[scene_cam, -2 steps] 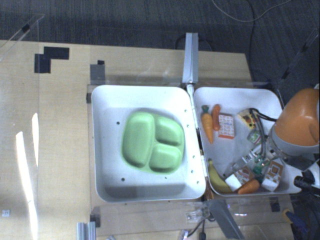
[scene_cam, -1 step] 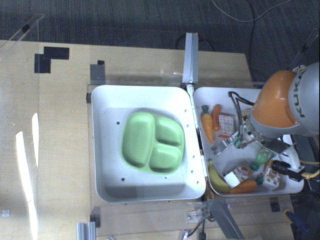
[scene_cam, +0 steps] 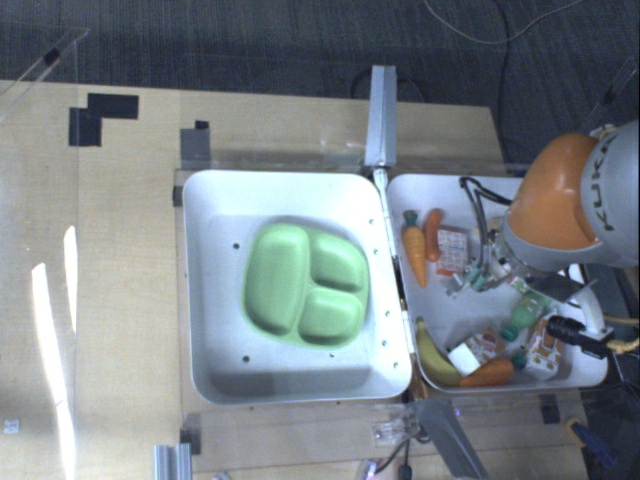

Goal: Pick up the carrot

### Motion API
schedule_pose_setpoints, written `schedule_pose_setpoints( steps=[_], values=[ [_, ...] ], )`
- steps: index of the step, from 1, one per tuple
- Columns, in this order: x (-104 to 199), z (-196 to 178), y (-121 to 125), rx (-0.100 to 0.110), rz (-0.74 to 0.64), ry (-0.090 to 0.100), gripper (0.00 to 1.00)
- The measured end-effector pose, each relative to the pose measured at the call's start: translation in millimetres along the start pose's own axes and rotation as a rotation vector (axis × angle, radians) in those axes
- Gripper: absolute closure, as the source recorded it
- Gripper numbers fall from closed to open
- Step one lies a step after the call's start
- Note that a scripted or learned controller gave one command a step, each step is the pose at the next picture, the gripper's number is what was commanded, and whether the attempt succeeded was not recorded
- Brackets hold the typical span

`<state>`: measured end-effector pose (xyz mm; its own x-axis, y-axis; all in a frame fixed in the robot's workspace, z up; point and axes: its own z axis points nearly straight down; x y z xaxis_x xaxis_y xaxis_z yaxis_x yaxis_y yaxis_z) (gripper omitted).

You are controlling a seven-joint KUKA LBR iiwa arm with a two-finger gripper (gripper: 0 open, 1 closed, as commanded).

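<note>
Carrot: lies in the right bin, close to its left wall, green top toward the far end, tip toward the near end.
Beside carrot: a red-orange sausage-like piece just to its right, roughly parallel; past that a small printed packet.
Right bin: near end also holds a banana, a second orange carrot-like piece, a green item and small cartons, closely packed.
Tool: low over the middle of the right bin, right of the packet, apart from the carrot; opening cannot be told; nothing seen in its hold.
Arm: enters from the right, orange band over the bin's right half.
Left bin: holds a green three-compartment tray.
Counter: light wood, carries both bins.
</note>
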<state>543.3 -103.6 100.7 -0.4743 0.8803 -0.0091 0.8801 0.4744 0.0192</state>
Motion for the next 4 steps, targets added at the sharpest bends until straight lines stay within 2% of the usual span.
schedule_pose_setpoints(
  steps=[1,2,3,4],
  values=[
    [14.0,9.6,-13.1,0.001,0.538,-0.002,1.00],
    [13.9,-0.4,-10.7,-0.002,0.531,-0.003,1.00],
    [13.9,-0.5,-10.7,-0.002,0.531,-0.003,0.00],
    [2.8,13.1,33.1,0.012,0.570,0.000,0.00]
  ],
)
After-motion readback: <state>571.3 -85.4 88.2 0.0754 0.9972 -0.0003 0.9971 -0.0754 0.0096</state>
